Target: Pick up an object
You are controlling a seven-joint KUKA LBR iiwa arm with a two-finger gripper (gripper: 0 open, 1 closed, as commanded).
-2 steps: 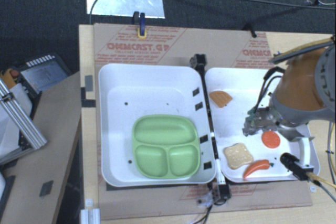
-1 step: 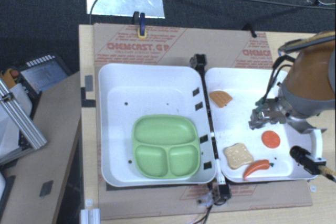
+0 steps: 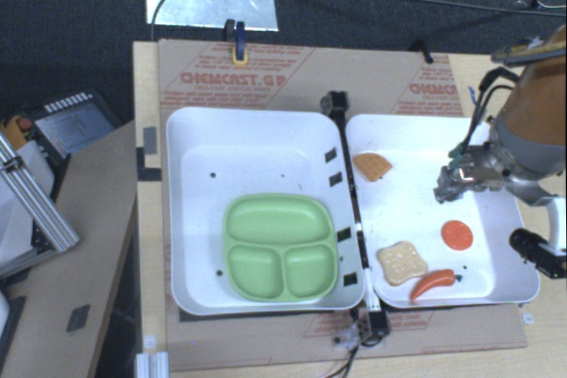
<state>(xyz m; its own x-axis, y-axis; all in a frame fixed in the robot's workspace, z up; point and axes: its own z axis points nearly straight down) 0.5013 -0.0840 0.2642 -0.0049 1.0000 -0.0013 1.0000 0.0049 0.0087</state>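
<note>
In the right bin (image 3: pixel 416 133) lie an orange-brown pastry piece (image 3: pixel 372 165) near its upper left, a red round slice (image 3: pixel 457 234), a tan cracker-like square of toast (image 3: pixel 401 262) and a red-orange chili pepper (image 3: pixel 433 282) at the front. My gripper (image 3: pixel 450 184) hangs over the right side of this bin, a little above and left of the red slice, pointing left. I see nothing between its tips. The left bin (image 3: pixel 204 137) holds a green three-compartment plate (image 3: pixel 280 245).
The arm's grey body and orange band (image 3: pixel 536 115) reach in at the right edge, over the right bin's far right wall. A black divider strip (image 3: pixel 345 190) runs between the bins. Cardboard lies under both bins, with a clamp (image 3: pixel 237 42) at the back.
</note>
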